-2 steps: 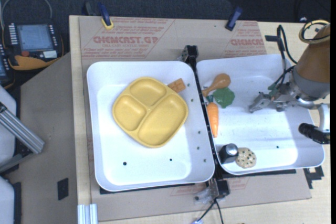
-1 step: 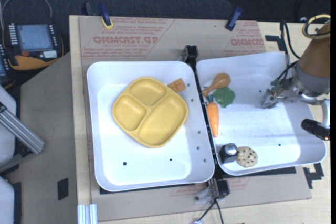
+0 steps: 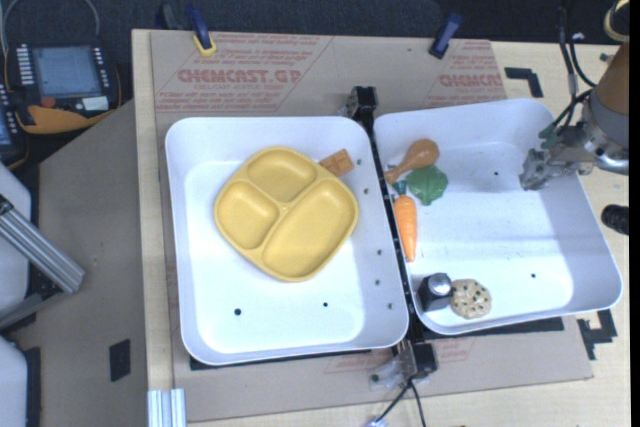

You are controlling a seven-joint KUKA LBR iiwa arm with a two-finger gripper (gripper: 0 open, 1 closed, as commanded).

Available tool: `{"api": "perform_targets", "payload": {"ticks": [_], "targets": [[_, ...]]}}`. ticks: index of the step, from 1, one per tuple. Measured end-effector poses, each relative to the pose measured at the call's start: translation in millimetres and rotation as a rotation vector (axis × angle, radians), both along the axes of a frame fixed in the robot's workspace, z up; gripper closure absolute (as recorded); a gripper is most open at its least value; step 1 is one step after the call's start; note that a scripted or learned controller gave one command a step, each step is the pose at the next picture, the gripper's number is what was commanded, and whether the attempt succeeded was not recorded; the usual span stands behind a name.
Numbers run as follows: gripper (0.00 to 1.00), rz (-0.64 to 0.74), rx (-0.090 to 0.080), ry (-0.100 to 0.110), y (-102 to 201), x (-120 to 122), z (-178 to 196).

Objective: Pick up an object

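The pickable things sit clustered along the right bin's (image 3: pixel 560 245) left side: a carrot (image 3: pixel 405 226) by the divider, a green broccoli piece (image 3: pixel 428 185) just at its one o'clock, a wooden-looking drumstick (image 3: pixel 414 158) above that, and a cookie (image 3: pixel 469 298) beside a small dark cup (image 3: pixel 436 289) down at five o'clock. The end effector (image 3: pixel 543 167) hangs at the bin's three o'clock edge, well apart from them all, carrying nothing; how wide it stands, I cannot tell. This reads as the approach step. Next move calls for travelling towards nine o'clock, then descending over one item.
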State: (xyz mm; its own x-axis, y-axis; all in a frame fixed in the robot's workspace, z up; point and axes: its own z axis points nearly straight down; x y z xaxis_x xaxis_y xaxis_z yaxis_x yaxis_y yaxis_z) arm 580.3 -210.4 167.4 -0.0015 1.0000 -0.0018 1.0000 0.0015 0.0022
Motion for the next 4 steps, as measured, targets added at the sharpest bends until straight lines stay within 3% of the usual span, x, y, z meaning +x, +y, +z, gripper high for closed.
{"api": "perform_targets", "payload": {"ticks": [2,4], "targets": [[1.00,0.000,-0.003,-0.006,-11,0,96],[1.00,0.005,0.005,0.004,100,-18,106]]}}
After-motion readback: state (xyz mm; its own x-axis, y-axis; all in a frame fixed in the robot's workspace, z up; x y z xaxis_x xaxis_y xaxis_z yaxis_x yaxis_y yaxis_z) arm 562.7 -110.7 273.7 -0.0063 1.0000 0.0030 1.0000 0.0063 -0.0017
